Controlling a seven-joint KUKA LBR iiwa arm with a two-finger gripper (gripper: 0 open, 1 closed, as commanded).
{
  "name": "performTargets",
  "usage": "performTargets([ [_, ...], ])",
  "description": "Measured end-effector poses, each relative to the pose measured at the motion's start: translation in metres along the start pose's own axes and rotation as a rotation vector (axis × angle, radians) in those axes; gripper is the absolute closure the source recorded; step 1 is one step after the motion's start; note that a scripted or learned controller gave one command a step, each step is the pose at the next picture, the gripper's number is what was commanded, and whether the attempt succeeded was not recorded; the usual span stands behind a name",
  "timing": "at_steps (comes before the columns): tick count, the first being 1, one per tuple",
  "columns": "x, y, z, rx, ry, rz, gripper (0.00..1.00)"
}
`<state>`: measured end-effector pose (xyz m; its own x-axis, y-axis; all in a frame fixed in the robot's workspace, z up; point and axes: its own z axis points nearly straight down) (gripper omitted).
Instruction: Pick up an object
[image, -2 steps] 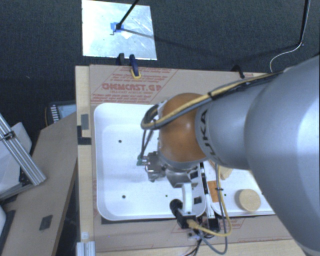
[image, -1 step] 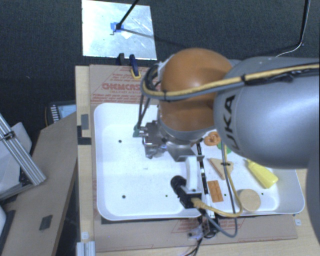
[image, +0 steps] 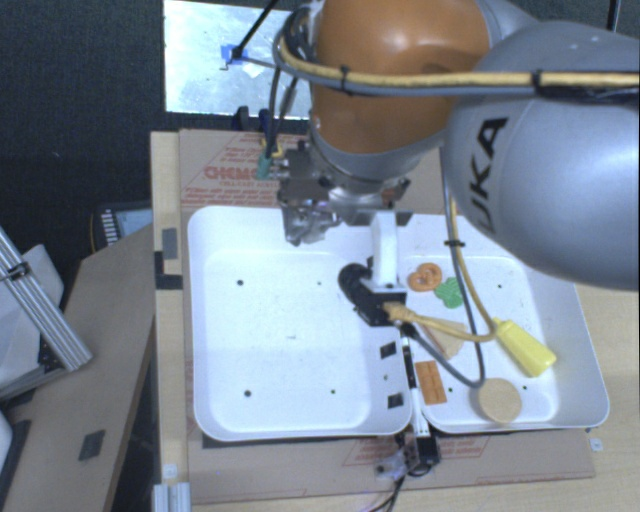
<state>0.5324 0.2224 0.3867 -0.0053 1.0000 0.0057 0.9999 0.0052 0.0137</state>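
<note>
The tool (image: 312, 222) hangs over the left bin (image: 250, 400) at its 12 o'clock rim — whether its fingers are apart or together, I cannot tell. In the right bin (image: 575, 395): a yellow object (image: 524, 347), a tan disc (image: 498, 401) and an orange piece (image: 426, 277) — possibly a pretzel shape.

white bins (image: 250, 400) | yellow brush (image: 522, 347) | orange pretzel (image: 426, 277) | green piece (image: 450, 293) | tan disc (image: 499, 401)

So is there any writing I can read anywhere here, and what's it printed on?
"KA": large dark letters on the grey arm, the start cut off by the arm's curve.
"CHEM...": red print on the cardboard sheet under the bins, partly hidden by the arm.
More red print on the cardboard's front edge: too blurred to read.
Orange tag in the right bin: nothing legible.
</note>
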Motion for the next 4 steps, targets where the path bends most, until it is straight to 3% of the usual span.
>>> performTargets([
  [1, 0.011, -0.052, 0.166, 0.030, -0.011, 0.002, 1.00],
  [2, 0.012, -0.046, 0.069, 0.006, -0.001, 0.001, 1.00],
  [3, 0.012, -0.047, 0.100, 0.014, -0.006, 0.004, 1.00],
  [4, 0.010, -0.014, 0.163, 0.016, -0.007, 0.005, 1.00],
])
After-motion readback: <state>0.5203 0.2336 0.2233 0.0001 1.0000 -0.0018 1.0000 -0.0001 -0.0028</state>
